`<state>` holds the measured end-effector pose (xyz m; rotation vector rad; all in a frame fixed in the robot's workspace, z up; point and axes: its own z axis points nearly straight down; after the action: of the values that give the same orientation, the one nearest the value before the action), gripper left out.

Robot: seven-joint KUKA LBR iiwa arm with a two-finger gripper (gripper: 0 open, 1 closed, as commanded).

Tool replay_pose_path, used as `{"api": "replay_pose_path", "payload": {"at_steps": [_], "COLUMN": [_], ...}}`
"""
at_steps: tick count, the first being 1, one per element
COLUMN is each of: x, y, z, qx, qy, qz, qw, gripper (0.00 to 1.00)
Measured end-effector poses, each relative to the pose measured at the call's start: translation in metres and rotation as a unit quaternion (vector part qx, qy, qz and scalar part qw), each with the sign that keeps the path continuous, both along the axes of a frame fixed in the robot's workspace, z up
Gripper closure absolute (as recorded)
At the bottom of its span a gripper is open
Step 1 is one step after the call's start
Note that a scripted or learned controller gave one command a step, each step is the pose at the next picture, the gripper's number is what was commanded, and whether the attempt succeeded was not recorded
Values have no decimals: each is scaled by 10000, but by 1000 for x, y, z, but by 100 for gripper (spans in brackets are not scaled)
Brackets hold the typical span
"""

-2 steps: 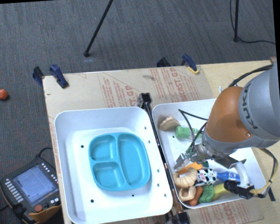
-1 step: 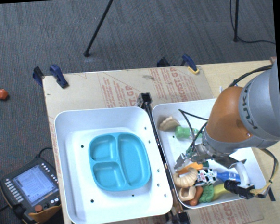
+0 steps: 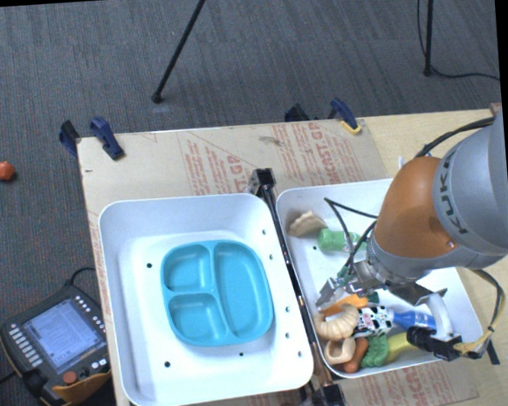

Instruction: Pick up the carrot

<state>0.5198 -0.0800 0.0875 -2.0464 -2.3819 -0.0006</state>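
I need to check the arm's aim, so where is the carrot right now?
The carrot lies in the right bin, near its front left, just under the end effector and above the beige toy.

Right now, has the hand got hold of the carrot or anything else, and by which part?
Cannot be told. The hand is low over the pile of toy food in the right white bin, just above the orange carrot, but its grip is hidden.

Light was even and fairly bright, falling from overhead. The two white bins [image 3: 118, 252] showed soft glare without blown highlights, with faint shadows inside their walls. The carpet [image 3: 225, 60] looked dim and grainy. Detail was slightly soft throughout.
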Motion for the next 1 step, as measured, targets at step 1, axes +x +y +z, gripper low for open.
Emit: {"api": "replay_pose_path", "payload": {"at_steps": [1], "x": [1], "y": [0], "z": [10], "qx": [1], "qy": [-10], "qz": [-30], "qw": [10000], "gripper": [100]}}
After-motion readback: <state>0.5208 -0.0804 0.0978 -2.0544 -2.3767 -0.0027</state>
